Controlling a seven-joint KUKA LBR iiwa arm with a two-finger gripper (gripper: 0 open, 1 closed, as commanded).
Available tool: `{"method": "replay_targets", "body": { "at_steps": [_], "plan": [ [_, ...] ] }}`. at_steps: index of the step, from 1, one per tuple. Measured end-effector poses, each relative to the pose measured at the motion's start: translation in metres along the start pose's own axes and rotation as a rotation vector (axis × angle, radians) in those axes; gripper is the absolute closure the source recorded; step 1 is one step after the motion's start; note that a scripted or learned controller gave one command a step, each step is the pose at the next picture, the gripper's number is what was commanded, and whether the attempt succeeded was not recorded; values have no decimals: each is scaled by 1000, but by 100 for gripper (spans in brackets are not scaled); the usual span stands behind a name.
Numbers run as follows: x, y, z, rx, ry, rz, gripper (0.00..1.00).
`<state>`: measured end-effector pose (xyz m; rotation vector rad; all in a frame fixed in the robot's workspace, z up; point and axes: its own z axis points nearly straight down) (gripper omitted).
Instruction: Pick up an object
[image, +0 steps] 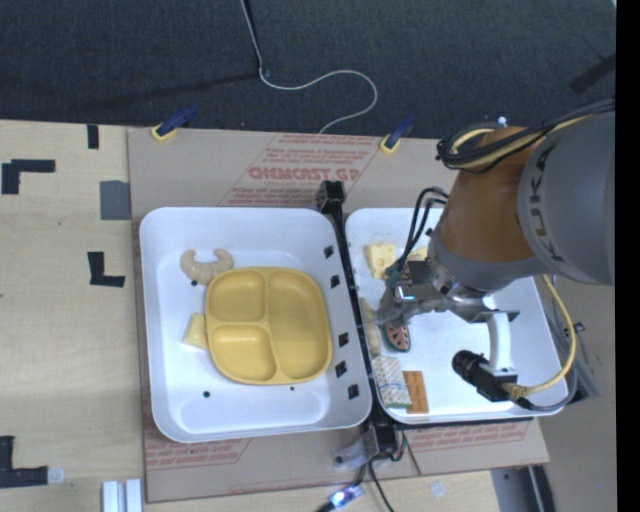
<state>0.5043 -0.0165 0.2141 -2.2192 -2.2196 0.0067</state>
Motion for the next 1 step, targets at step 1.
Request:
{"method": "replay_targets", "body": {
  "at_steps": [1],
  "plan": [
    [-2, 5, -11, -3, 1, -1, 100]
  ]
}}
